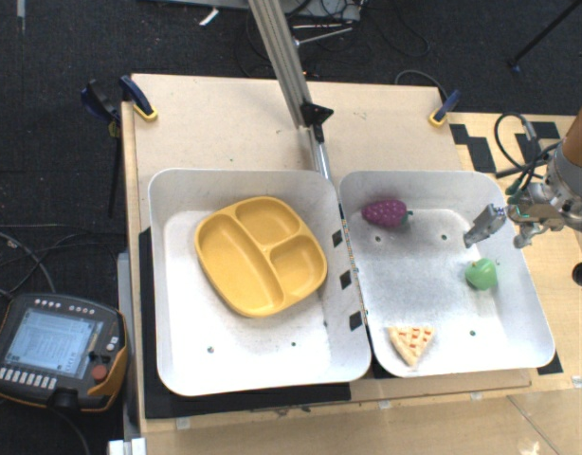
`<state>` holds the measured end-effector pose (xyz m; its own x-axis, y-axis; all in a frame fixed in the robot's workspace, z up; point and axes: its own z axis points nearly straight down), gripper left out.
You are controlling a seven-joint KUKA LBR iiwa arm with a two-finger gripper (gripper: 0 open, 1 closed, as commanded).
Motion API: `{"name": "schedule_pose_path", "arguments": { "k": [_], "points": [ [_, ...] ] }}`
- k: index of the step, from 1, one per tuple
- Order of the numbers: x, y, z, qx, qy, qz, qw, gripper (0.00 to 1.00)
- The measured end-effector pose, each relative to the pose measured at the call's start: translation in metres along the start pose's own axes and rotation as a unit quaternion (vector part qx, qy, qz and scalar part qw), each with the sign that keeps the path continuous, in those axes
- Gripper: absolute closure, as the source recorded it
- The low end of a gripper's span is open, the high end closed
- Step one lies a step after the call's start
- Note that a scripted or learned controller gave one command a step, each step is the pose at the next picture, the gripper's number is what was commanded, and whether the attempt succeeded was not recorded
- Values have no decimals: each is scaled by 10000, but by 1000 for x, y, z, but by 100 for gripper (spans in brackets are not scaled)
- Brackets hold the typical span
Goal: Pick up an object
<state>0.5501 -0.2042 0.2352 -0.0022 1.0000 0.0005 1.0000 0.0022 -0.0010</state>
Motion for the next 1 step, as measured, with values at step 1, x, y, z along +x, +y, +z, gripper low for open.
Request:
{"name": "schedule_pose_path", "arguments": {
  "k": [1],
  "points": [
    [0, 0, 0, 0, -1, 0, 10000, 0]
  ]
}}
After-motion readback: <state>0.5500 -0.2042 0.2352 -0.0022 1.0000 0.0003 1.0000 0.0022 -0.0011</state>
